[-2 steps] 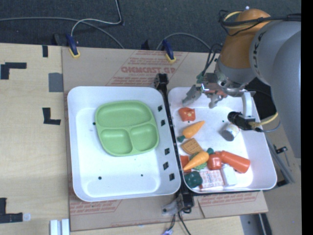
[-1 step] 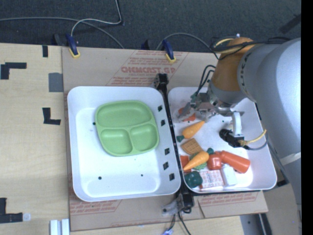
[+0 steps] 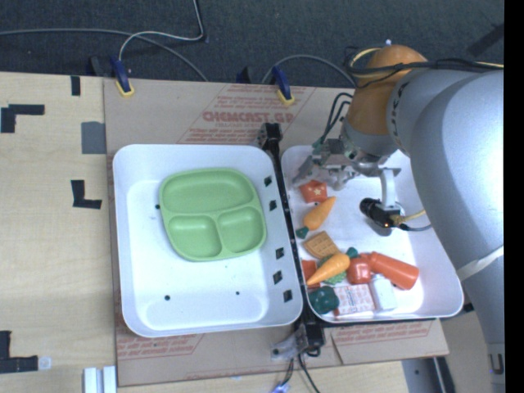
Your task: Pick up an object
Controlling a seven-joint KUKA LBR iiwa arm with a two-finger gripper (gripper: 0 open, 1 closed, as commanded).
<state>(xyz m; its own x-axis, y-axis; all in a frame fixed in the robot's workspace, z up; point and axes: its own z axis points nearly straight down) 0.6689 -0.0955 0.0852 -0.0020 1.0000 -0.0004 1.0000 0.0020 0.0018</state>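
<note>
I'm down in the right bin (image 3: 426, 301) now, my gripper (image 3: 321, 169) hanging low near its far left corner, close to the divider where the two bins meet. Whether anything is pinched I can't make out from up here, so I'll call that undecided.

Right under me, just toward the bin's near edge, sits a small red toy piece (image 3: 313, 191), touching or nearly touching my tip. That's the nearest candidate. Just beyond it lies a small orange carrot (image 3: 320, 213), its long axis slanting from the near-left up toward the far-right, thick end pointing back at me.

Further along the left wall toward the near edge: a tan waffle-like cracker (image 3: 322, 244), then a bigger carrot (image 3: 329, 267) lying across the bin, a dark green piece (image 3: 322, 300) in the near left corner, a printed white packet (image 3: 358, 300) along the near edge, and a red-orange pepper-like piece (image 3: 395, 270) out toward the middle.

Over in the left bin, a green divided plate (image 3: 213, 214) sits well apart from all this.

So the move turns on one thing: the red piece lies straight below and a touch nearer than my tip. A short drop, I'd judge, no sideways travel.
</note>
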